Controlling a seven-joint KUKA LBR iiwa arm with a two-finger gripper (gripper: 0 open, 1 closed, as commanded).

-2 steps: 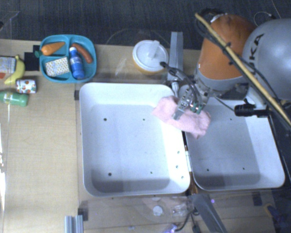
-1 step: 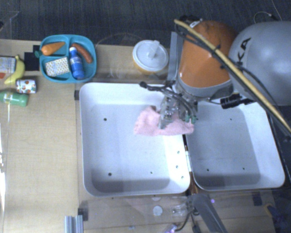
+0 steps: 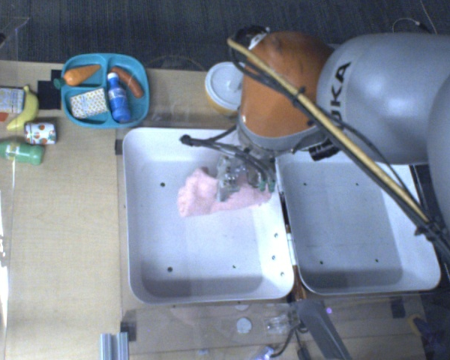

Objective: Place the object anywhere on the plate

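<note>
Landmark = left bin (image 3: 146, 276), shallow white, rounded corners, small dark dots on floor.

Front half of left bin: bare matte floor.

Mid/back of left bin: pink object (image 3: 199, 193), soft, crumpled, cloth-like lump w/ irregular edges, lying flat on bin floor toward back-right. Gripper (image 3: 236, 182) sits over its right part, metal fingers (image 3: 226, 180) pointing down at or onto the pink; contact likely but can't confirm. Finger gap: cannot tell, too blurred + arm overhead.

Right of left bin: second white bin (image 3: 360, 268), same shape, touching side by side.

Above the gripper: orange band (image 3: 281, 81), glossy, rounded; grey arm (image 3: 394, 88) smooth, w/ cable across.

Behind left bin: round white-yellow plate (image 3: 221, 88), partly hidden by arm. Behind-left: blue divided tray (image 3: 139, 77) w/ toy food. Far left on wood bench (image 3: 60, 238): banana (image 3: 26, 111), small can (image 3: 40, 133), green bottle (image 3: 15, 151).
</note>
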